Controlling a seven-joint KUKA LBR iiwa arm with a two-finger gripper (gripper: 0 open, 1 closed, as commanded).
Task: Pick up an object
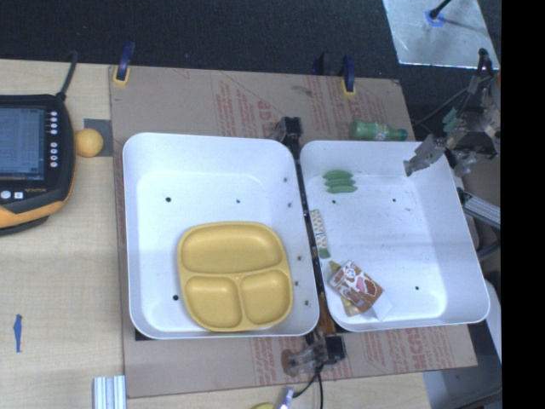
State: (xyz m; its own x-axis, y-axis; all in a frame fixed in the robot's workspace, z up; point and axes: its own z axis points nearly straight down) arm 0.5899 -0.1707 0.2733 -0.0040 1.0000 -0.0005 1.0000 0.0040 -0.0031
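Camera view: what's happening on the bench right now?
The arm's gripper sits at the upper right corner of the right bin, holding nothing I can see. That bin has a green object near its top left and a snack packet at the bottom left. The left bin holds a yellow divided tray. No pick made yet.

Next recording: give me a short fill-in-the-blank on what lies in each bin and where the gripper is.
1. The yellow divided tray lies in the ____ bin.
2. The small green object lies in the right bin, near its ____ edge.
3. The snack packet lies near the right bin's ____ edge.
4. The gripper is at the right bin's far ____ corner.

Missing words: left; far; near; right
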